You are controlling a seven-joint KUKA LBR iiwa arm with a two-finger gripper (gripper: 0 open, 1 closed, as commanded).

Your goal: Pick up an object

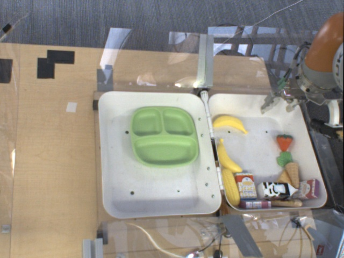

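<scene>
Well below the open hand (280, 101) lies a carrot (285, 142).

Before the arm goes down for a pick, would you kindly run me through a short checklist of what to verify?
1. Tool open: ok, its fingers stand apart.
2. Tool free of any load: ok, nothing sits between the fingers.
3. Tool above the right bin: ok, near its far edge.
4. Isolated target available: ok, the banana lies apart from the rest.
5. Carrot easy to grasp: cannot tell, a green toy touches it.
6. Near-edge items separable: not ok, the boxes and cone crowd together.
</scene>
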